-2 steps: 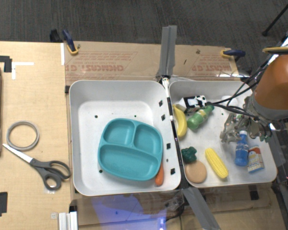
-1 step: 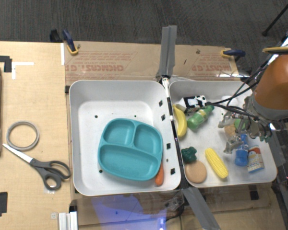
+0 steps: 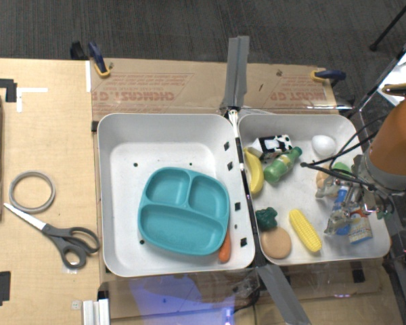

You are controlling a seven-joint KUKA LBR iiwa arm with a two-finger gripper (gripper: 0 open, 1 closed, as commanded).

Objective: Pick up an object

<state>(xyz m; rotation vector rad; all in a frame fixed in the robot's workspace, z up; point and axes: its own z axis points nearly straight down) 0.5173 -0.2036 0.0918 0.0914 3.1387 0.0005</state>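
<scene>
My gripper (image 3: 343,212) hangs low over the right part of the right bin (image 3: 294,122), under the arm's orange band (image 3: 392,144). Toy food lies to its left: a yellow corn cob (image 3: 304,230), a tan round piece (image 3: 277,244), a dark green piece (image 3: 266,217), a banana (image 3: 255,171), a green bottle (image 3: 282,166), a black-and-white cow toy (image 3: 275,144) and a white egg (image 3: 323,144). A small blue-and-white item (image 3: 358,231) lies right beside the gripper; whether they touch is unclear.
The left bin (image 3: 122,141) holds a teal divided plate (image 3: 185,210) with an orange carrot (image 3: 224,250) at its lower right edge. On the bench to the left lie scissors (image 3: 57,235) and a tape roll (image 3: 32,191). Cables (image 3: 338,158) run from the arm over the right bin.
</scene>
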